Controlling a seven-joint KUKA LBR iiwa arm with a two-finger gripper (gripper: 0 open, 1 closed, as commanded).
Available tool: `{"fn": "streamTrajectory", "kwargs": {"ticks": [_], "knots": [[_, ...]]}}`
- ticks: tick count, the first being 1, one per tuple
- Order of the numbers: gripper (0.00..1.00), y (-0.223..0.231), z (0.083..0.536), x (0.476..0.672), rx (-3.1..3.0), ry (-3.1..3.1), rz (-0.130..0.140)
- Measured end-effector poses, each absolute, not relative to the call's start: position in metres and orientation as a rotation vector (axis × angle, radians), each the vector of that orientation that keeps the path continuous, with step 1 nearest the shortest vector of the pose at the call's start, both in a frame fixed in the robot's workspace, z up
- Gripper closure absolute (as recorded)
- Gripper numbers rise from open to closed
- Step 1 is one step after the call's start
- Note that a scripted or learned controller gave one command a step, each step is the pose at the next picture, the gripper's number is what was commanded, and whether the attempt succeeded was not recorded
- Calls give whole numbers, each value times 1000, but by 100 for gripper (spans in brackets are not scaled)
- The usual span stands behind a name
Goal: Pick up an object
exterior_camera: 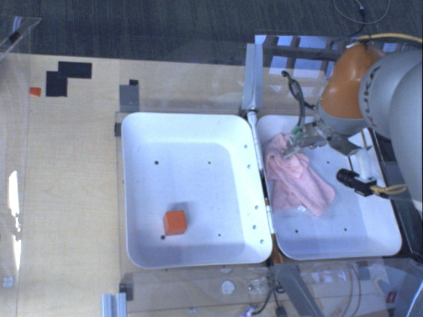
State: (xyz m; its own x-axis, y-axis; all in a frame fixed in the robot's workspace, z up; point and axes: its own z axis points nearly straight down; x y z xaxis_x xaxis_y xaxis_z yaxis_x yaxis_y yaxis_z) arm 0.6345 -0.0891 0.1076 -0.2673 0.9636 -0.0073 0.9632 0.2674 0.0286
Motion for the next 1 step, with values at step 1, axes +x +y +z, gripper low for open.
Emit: {"fn": "streamTrajectory", "kwargs": {"ticks": [1], "knots": [[100,-42,187,671,1462,2766,9]]}}
